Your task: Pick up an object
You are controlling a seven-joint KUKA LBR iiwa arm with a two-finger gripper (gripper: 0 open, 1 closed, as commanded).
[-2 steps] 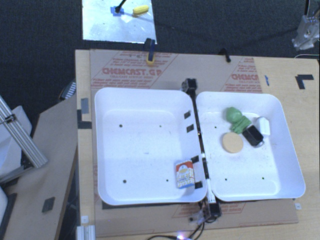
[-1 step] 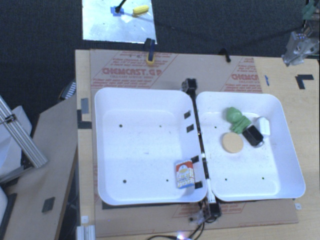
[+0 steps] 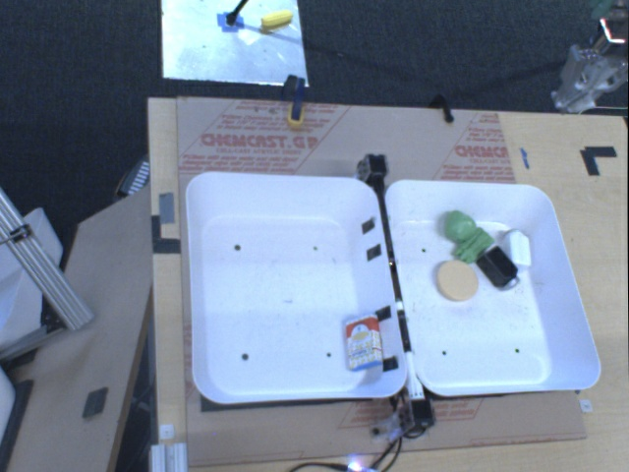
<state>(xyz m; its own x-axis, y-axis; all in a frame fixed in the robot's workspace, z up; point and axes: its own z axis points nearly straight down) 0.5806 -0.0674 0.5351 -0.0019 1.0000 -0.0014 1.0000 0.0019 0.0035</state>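
In the right bin (image 3: 550, 362) several objects lie close together: a green lumpy toy (image 3: 462, 232), a round tan disc (image 3: 457, 281), a black block (image 3: 497, 265) and a small white piece (image 3: 519, 248) touching it. A small red, white and blue box (image 3: 364, 342) rests in the near right corner of the left bin (image 3: 256, 293). My gripper (image 3: 587, 79) hangs at the view's upper right corner, beyond the bench's far edge and well away from both bins, with nothing seen in it.
Both bins rest on a cardboard sheet (image 3: 256, 141) on the wooden bench. A shiny metal plate (image 3: 231, 47) with a yellow item (image 3: 276, 19) lies on the floor behind. An aluminium frame (image 3: 39, 273) stands at the left.
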